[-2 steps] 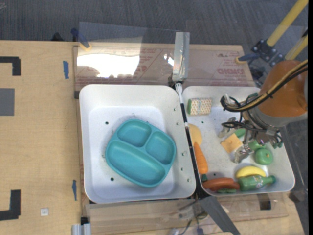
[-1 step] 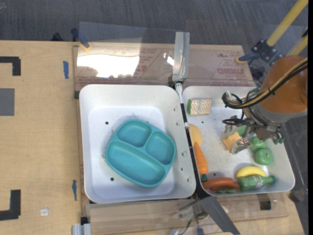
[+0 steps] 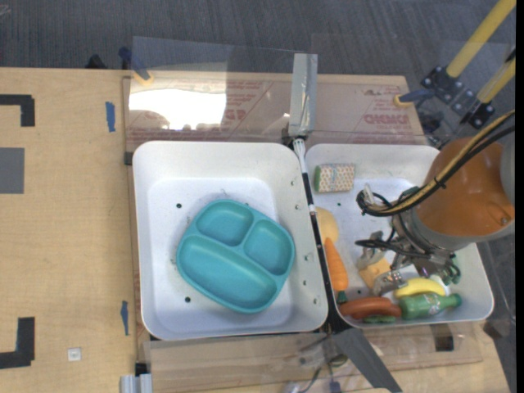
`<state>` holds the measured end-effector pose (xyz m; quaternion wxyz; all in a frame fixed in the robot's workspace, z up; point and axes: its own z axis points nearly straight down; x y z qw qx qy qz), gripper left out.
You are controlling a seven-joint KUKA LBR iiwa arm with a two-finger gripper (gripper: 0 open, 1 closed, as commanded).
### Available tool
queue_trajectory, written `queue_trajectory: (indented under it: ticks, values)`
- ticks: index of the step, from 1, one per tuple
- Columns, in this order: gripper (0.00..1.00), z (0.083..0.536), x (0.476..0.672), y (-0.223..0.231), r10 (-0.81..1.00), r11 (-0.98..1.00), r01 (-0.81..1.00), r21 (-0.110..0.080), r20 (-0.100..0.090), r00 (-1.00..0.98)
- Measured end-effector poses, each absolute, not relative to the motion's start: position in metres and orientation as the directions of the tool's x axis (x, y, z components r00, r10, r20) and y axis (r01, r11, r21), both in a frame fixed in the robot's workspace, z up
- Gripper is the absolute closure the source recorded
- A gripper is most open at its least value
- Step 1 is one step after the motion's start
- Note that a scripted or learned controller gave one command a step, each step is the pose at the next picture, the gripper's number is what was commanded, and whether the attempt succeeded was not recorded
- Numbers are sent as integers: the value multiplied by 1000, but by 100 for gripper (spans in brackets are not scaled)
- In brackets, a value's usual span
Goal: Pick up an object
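My gripper (image 3: 399,259) hangs low over the front half of the right bin (image 3: 385,158), under the arm's orange band (image 3: 468,193). Right beside it lie a pale cheese wedge (image 3: 374,270) and a yellow banana (image 3: 422,286). A green bottle (image 3: 431,304) and a red sausage-shaped piece (image 3: 369,306) lie along the bin's front wall. An orange carrot (image 3: 336,268) and a pale yellow piece (image 3: 326,222) rest against the left wall. A small speckled block (image 3: 336,177) sits at the back. The wrist and its cables hide what lies directly under the gripper.
The left bin (image 3: 155,219) holds a teal divided plate (image 3: 236,254). A clear upright panel (image 3: 303,97) stands behind the divider between the bins. Wooden bench (image 3: 57,219) stretches to the left. Yellow poles (image 3: 487,27) stand at the back right.
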<state>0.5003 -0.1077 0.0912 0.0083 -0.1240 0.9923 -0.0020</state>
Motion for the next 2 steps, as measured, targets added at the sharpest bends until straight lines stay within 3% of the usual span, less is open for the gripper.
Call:
queue_trajectory:
  ticks: [1,2]
  values:
    - [100,91,499,-100,62,998,62,-3,-12,-998]
    - [100,191,537,-76,77,997,77,1,-17,-997]
